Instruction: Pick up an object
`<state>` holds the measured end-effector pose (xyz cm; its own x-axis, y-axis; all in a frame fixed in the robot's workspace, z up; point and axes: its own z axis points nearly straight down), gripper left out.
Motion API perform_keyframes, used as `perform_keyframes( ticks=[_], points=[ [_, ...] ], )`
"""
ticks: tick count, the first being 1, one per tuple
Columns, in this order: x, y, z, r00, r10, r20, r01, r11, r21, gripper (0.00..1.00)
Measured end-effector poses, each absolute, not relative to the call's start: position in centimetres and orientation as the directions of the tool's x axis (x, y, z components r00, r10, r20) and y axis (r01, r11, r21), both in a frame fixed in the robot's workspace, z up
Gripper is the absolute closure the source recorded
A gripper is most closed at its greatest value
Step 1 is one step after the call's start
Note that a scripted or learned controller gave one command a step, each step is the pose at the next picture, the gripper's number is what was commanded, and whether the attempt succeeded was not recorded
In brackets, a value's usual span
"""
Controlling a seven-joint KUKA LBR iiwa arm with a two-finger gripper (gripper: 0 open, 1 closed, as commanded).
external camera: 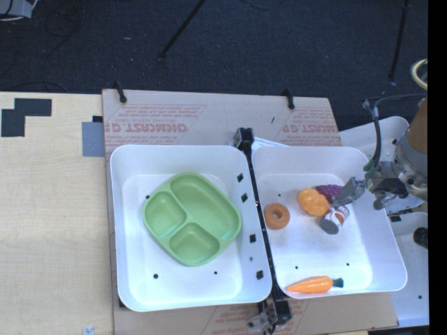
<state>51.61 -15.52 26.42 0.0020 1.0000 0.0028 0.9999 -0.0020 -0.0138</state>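
The right bin [380, 257] holds an orange ring-shaped donut [277, 216], a round orange fruit [313, 202], a purple bunch of grapes [327, 190], a small red-and-white can [335, 220] lying on its side, and an orange carrot [312, 284] with a green tip near the front wall. My gripper [351, 191] reaches in from the right and sits low over the bin's right side, just right of the grapes and above the can. No object is visibly lifted with it.
A green divided plate [192, 218] lies in the left bin [126, 187]. A black divider [255, 222] runs between the bins. The arm's wrist and cables [394, 176] hang over the right bin's right rim.
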Motion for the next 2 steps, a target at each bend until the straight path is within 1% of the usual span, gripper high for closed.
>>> perform_keyframes(
  ticks=[1, 2],
  points=[
    [51.8, -15.5, 27.0, 0.0, 1.0, 0.001, 1.0, 0.0, -0.003, 0.0],
    [52.5, -14.9, 21.2, -0.001, 1.0, 0.002, 1.0, 0.001, -0.008, 0.0]
  ],
)
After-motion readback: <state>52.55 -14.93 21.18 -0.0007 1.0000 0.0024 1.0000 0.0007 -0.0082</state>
